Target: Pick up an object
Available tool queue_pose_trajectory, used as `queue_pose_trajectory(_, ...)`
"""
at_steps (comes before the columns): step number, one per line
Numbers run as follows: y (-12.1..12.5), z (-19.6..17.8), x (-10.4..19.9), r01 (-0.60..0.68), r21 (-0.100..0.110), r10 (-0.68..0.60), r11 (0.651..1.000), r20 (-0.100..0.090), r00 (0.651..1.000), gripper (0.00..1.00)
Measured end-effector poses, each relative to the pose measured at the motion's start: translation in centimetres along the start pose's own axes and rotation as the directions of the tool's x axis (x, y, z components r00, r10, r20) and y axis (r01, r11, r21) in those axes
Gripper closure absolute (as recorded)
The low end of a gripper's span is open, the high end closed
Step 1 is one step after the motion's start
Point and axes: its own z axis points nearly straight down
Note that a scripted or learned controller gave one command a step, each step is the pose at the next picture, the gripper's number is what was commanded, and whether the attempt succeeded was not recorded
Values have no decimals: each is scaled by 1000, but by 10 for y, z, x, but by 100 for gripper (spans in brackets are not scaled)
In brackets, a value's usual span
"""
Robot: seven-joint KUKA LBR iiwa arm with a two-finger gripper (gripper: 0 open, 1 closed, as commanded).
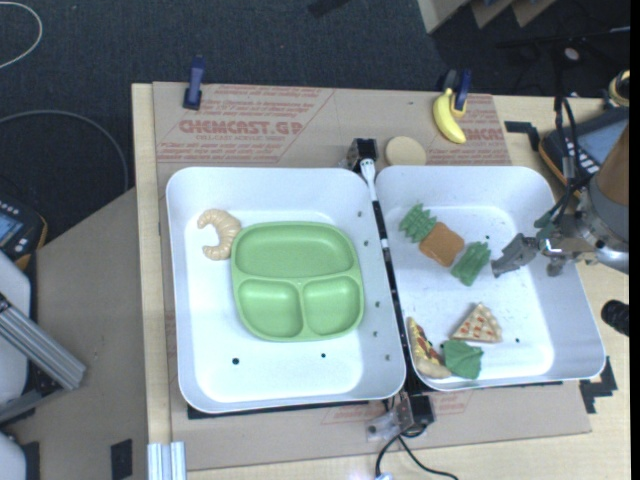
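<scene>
Now the grey two-finger gripper (pixel 515 255) hovers in the right white bin (pixel 520 183), fingers spread, gripping nothing, beside a green-and-brown toy sandwich (pixel 444 243).

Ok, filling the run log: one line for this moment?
gripper over right bin | nothing held | nearest: green toy
</scene>
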Motion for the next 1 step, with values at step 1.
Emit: queue_pose_trajectory(1, -29, 123, -10, -4, -2, 4, 1000, -4, 1000, 0)
